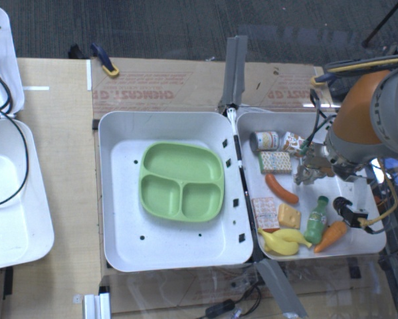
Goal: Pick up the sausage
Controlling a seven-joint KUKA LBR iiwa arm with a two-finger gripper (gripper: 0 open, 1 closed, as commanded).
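Jaws: you're looking at a gripper [306, 175] whose opening you cannot tell, hovering right of centre just beside the sausage [282, 189] lying in the right bin [365, 244].

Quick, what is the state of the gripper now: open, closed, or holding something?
Gripper: cannot be told; it hangs just right of the sausage, and nothing is visibly held.

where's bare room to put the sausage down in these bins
Roomiest: the left bin floor around the green divided plate, and the plate's compartments. The right bin is crowded: sausage, can, banana, green bottle, carrot, with the gripper above.
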